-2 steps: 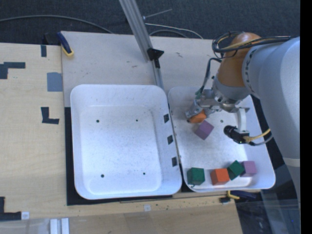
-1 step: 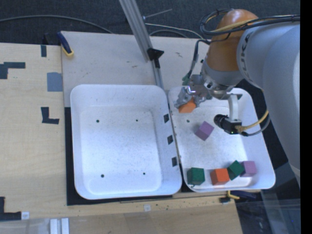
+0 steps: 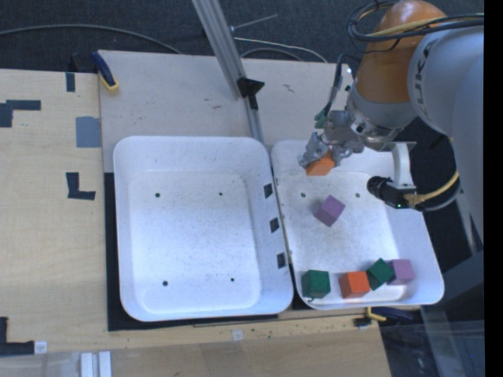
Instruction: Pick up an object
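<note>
My pincer (image 3: 321, 157) clamps an orange block (image 3: 318, 166) above the right bin (image 3: 416, 242), upper right of frame.

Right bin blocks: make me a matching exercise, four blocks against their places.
Blocks:
1. purple block
2. orange block
3. dark green block
4. pale purple block

Places:
A. under the gripper, at the bin's far end
B. alone near the middle of the right bin
C. right end of the near row
D. left end of the near row

Pairs: 1-B, 2-A, 3-D, 4-C
</note>
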`<state>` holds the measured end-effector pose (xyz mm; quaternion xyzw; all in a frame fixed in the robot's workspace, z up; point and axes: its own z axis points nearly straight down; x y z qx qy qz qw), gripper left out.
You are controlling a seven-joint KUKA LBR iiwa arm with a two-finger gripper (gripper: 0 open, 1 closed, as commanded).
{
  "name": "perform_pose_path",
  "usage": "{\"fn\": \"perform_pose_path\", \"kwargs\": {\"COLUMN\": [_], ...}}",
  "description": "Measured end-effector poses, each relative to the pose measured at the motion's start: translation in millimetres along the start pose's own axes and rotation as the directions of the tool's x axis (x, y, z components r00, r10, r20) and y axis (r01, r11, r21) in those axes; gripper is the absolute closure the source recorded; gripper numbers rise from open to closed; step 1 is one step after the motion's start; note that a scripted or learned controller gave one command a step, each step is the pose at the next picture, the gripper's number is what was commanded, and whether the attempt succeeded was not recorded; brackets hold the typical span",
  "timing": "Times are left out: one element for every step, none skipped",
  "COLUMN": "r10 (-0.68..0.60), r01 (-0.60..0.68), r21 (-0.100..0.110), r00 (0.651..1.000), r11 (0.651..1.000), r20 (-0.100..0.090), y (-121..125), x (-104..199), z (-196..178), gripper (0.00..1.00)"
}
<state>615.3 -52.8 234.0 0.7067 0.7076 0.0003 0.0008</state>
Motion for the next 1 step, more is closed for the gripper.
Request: {"fn": "perform_pose_path", "kwargs": {"r10": [-0.007], "r01": [0.007], "r21": [0.009], "r00": [1.000], "r11": [1.000], "r20": [-0.003], "y": [-13.5], "x": [77.5], "z": [43.8], "gripper": [1.00]}}
